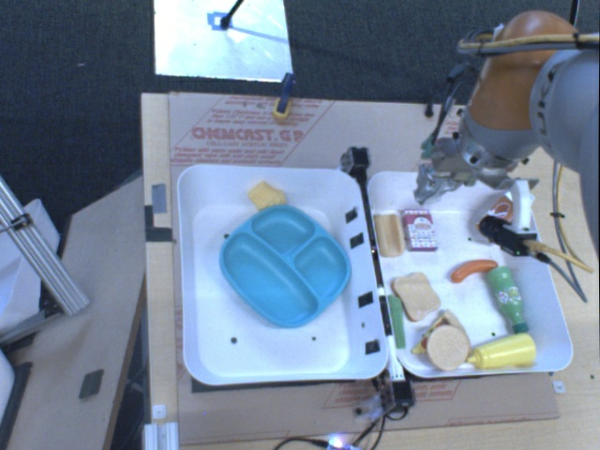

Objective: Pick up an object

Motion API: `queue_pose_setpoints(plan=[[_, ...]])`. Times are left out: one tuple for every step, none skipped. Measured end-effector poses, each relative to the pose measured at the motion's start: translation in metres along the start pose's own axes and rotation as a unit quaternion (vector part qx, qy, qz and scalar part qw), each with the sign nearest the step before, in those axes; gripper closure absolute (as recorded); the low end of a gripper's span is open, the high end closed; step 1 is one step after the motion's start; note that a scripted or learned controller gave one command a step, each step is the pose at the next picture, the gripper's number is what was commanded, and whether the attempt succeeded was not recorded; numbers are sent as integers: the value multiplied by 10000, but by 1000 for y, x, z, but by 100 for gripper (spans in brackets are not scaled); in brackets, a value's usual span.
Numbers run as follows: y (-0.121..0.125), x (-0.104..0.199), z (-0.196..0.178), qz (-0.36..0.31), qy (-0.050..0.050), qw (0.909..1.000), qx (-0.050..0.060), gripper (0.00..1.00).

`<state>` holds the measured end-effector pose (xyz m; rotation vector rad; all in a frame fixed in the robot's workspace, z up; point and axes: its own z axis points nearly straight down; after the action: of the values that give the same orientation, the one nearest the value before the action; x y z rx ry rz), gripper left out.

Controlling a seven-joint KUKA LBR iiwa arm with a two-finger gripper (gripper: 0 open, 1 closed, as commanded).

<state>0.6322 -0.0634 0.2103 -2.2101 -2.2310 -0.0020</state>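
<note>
I see two white bins side by side on the counter [159, 279]. The left bin [202, 345] has a blue plate [284, 265] with three parts and a small yellow piece [266, 194] just past it. The right bin [553, 340] is full of toy food, so I think my pick should come from there. A red box [419, 230] and a tan block [388, 233] lie near its far left corner. A slice of bread [416, 295], a sausage [472, 270], a green bottle [507, 298], a yellow bottle [502, 351] and a round bun [447, 346] lie nearer me.

My arm [534, 82] reaches in from the right and bends down. The gripper [433, 184] hangs over the far edge of the right bin, just above the red box. I cannot tell how it is set, and I see nothing in it.
</note>
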Motion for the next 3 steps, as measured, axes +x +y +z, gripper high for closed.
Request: queue_pose_setpoints(plan=[[-16,49,2,2,1,10000,4,100],[-32,101,-8,3,1,10000,1,100],[-26,140,-8,13,-3,10000,-10,100]])
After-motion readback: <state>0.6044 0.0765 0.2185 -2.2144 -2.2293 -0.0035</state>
